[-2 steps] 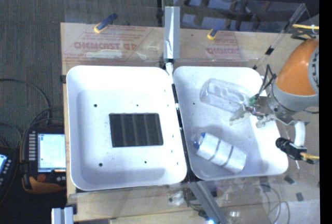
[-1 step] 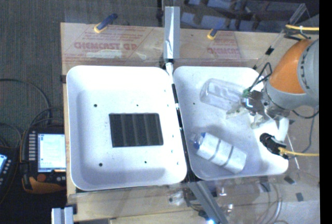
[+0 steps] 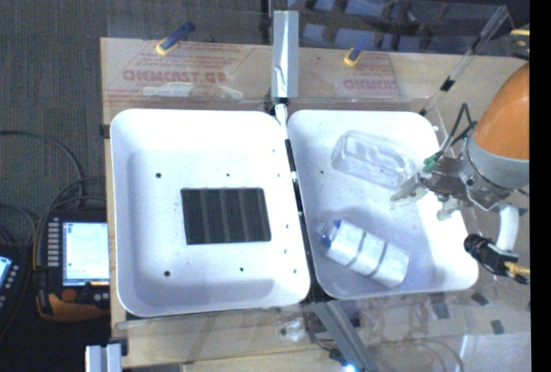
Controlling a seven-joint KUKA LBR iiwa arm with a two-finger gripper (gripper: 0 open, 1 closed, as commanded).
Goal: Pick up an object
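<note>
The right bin (image 3: 430, 271) holds two objects. A clear plastic container (image 3: 371, 157) lies toward its back, and a white and silver bottle (image 3: 365, 251) lies on its side near the front. My gripper (image 3: 424, 199) hovers over the right side of this bin, just right of the clear container and above-right of the bottle. It is open, with nothing between its fingers. The orange-banded wrist (image 3: 508, 125) rises behind it at the right edge.
The left bin (image 3: 138, 189) has a dark ridged rectangular panel (image 3: 225, 214) at its middle. A metal post (image 3: 284, 60) stands behind the divide between the bins. Cables and a small screen device (image 3: 82, 250) lie on the floor at left.
</note>
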